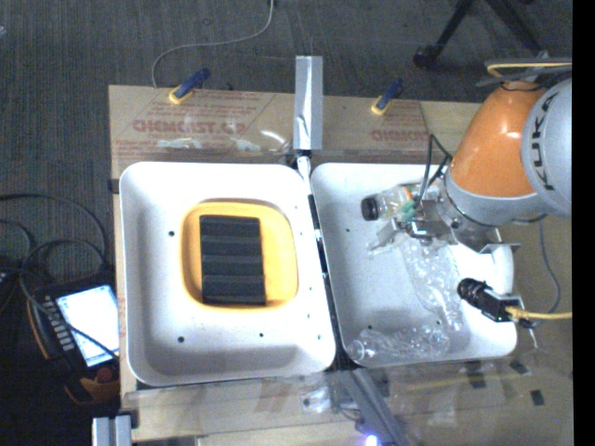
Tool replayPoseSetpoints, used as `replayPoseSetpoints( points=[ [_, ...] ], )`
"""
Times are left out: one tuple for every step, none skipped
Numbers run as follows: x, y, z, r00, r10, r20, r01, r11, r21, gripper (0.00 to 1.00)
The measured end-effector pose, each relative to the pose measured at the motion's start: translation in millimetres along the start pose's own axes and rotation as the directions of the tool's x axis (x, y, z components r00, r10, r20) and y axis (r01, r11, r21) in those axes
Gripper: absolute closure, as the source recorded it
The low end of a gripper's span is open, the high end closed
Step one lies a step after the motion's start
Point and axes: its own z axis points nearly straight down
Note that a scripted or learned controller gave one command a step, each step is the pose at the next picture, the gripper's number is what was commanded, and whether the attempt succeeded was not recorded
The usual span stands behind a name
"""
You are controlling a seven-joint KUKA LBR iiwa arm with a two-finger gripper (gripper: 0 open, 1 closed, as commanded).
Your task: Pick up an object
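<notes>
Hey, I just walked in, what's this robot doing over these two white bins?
The grey and orange arm has reached in over the right bin, where a clear plastic bottle lies near the back beside crumpled clear plastic wrap. Its gripper sits low by the bottle, but I cannot tell whether it has hold of anything. The left bin holds a yellow tray with a black block, untouched.

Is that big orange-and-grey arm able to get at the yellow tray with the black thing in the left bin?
Probably yes. The yellow tray lies open in the left bin with nothing over it; the arm is above the right bin and would have to cross over.
</notes>
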Motion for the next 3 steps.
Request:
replayPoseSetpoints(
  points=[
    [-71, 35, -44, 0.995, 0.100, 0.003, -0.100, 0.995, -0.003, 0.00],
    [-58, 27, -125, 0.999, 0.055, 0.002, -0.055, 0.999, -0.004, 0.00],
    [-66, 73, -32, 0.949, 0.315, 0.001, -0.315, 0.949, 0.001, 0.00]
  ],
)
